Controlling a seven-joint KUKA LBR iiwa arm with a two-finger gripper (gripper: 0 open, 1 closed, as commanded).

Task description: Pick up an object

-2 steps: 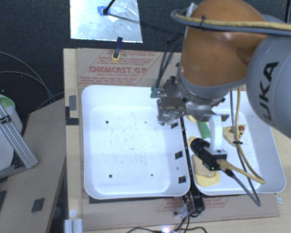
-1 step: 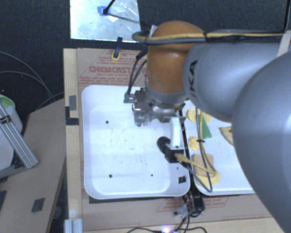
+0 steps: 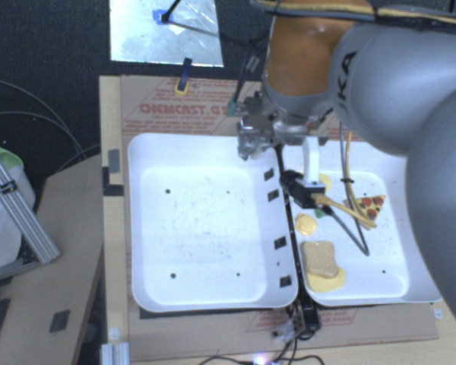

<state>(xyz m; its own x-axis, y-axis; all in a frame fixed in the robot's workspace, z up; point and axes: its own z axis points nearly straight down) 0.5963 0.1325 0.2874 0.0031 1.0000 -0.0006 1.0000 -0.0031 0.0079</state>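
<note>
Dark floor point(image 3: 45, 44). Shiny metal sheet point(image 3: 163, 21) lying at top. Tan bench point(image 3: 68, 226) with red-printed cardboard point(image 3: 182, 109) on it. Aluminium rail point(image 3: 19, 204) slanting at left.
</note>
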